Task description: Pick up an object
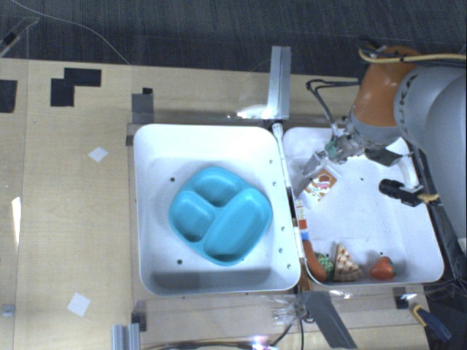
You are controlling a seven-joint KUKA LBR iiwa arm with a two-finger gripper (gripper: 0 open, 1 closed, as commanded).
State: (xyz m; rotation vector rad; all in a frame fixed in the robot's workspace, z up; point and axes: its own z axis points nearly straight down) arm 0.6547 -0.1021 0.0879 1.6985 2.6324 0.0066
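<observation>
Reaching in from the right, the grey arm [430,115] sets its gripper [315,168] low over the far left part of the right bin [365,221], close to the wall shared with the left bin [157,155]. Whether the gripper is wide or narrow cannot be told at this slant. A small white packet with orange print [320,187] lies on the bin floor just beside the gripper, on its near side; contact between them cannot be judged. Along the near wall of the same bin, well apart from the gripper, sit a triangular piece [346,262] and a red round piece [381,268]. A blue divided plate [219,214] lies in the left bin.
</observation>
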